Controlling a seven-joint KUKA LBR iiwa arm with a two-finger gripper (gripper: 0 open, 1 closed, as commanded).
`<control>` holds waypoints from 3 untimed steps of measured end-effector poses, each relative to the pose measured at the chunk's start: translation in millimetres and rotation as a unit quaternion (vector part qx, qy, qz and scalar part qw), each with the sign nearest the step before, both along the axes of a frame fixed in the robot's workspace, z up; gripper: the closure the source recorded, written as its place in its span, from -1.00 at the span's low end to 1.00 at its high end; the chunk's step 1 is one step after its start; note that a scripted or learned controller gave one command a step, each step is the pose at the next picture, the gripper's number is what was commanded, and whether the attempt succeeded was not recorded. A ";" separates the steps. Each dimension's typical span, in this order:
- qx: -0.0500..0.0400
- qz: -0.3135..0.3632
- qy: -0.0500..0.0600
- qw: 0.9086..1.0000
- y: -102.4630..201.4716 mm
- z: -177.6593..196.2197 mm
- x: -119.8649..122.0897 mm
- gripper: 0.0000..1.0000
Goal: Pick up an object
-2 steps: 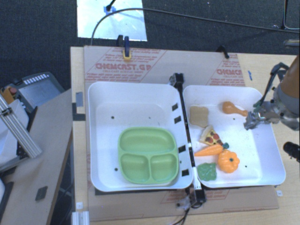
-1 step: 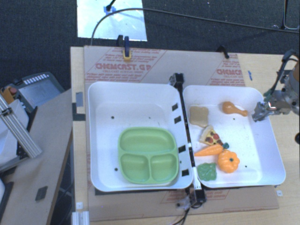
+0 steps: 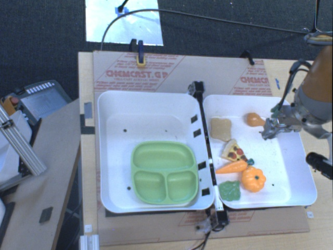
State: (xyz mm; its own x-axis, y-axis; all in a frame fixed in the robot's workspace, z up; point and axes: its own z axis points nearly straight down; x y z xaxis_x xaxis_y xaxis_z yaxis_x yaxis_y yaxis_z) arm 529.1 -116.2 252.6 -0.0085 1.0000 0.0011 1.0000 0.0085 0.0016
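I have the hand (image 3: 269,129) low over the right bin (image 3: 296,181), just beside a small orange piece (image 3: 254,120); I cannot tell how it is set or whether it grips anything. Nothing looks lifted yet. The bread slice (image 3: 220,129), pizza slice (image 3: 234,152), carrot (image 3: 232,166), pumpkin (image 3: 253,179) and green leaf (image 3: 229,190) all lie in that bin, so the whole pick remains.
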 end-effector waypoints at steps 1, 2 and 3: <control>0.000 0.001 0.000 1.000 57.1 5.4 -7.4 1.00; 0.000 0.000 0.001 1.000 111.2 -10.0 -15.1 1.00; 0.000 0.001 0.001 1.000 173.5 -17.1 -17.6 1.00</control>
State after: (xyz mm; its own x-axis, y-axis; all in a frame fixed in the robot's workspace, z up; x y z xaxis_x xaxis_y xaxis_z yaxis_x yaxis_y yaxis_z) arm 511.5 57.3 235.5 -0.0099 0.9999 0.0017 1.0000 0.0099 0.0002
